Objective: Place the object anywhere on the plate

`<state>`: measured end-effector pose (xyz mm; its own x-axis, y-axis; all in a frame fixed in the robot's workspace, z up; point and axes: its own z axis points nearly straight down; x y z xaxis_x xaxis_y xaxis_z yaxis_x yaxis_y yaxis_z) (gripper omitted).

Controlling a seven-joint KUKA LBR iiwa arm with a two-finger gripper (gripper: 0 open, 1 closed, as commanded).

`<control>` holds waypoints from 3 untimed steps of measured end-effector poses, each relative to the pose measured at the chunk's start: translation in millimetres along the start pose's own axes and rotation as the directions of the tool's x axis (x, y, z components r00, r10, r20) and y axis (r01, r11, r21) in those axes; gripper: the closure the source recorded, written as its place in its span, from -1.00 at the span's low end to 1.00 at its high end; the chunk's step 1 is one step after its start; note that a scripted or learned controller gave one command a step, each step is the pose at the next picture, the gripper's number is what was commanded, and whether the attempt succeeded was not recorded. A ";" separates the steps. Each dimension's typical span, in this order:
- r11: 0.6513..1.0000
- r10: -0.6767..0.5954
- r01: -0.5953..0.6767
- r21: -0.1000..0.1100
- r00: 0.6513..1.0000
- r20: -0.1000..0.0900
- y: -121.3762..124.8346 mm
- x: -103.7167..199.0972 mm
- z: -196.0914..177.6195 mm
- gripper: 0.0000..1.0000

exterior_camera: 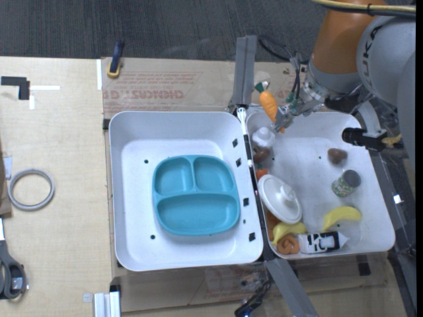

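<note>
Dark carpet lies behind a pale wooden bench (53, 137), and a brown cardboard sheet (168, 88) sits under two white bins.

Most of the open room is in the left bin (122, 177). A blue plate (196, 195) with three parts lies flat in its middle, with bare white floor all around it. The plate has nothing on it.

The right bin (307, 144) is more crowded along its left and front sides. A white lid (279, 199) lies by the wall between the bins. A banana (342, 214), a small tin (346, 183), a brown lump (337, 155) and a black and white box (322, 242) lie apart from each other. Its middle is bare.

The gripper (284, 119) hangs over the back left corner of the right bin. An orange carrot (268, 104) is right beside it, above the bin's back edge. The fingers are too small and blurry, so I cannot tell if they pinch the carrot.

Some small things near the lid are partly hidden and hard to name. A grey tape ring (30, 189) rests on the bench.
</note>
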<state>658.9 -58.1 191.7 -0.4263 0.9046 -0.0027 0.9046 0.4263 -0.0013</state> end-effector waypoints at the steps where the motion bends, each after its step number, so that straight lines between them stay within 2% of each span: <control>1: 1.000 0.028 -0.028 0.000 1.000 -0.002 -49.7 108.1 -41.0 1.00; 2: 0.999 0.035 -0.035 0.002 0.999 -0.003 -48.8 172.6 -2.8 1.00; 3: 0.999 -0.054 0.054 0.001 0.999 -0.003 -99.6 185.2 -40.0 1.00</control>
<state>489.9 67.2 231.3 -0.4749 0.8801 0.0002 0.8801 0.4749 -0.0027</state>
